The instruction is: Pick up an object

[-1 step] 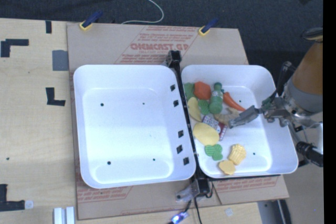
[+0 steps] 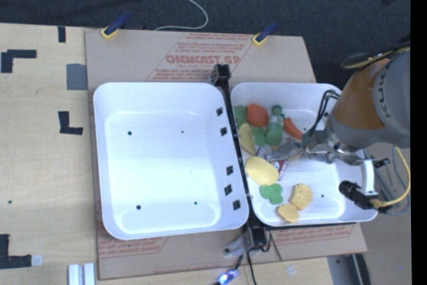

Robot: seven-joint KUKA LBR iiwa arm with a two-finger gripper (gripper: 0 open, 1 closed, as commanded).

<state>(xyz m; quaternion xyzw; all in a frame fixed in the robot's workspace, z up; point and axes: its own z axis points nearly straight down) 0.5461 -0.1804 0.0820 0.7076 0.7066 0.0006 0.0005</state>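
Observation:
The right bin (image 2: 327,210) holds several toy foods. Among them are a red tomato (image 2: 257,115), a green bottle-like piece (image 2: 273,129), an orange carrot (image 2: 292,127), a yellow lemon (image 2: 261,170), a green leafy piece (image 2: 271,193), a corn cob (image 2: 301,195) and a small yellow piece (image 2: 289,212). My gripper (image 2: 285,153) reaches in from the right. It is low over the middle of the bin, just right of the lemon and below the carrot. Its tip blends with the grey clutter beneath it.
The left bin (image 2: 160,157) stands beside the right one, with a black divider clamp (image 2: 230,143) between them. Both sit on a cardboard sheet (image 2: 193,57) held by blue and yellow clips. The arm's orange band (image 2: 357,103) and cables hang over the right bin's right edge.

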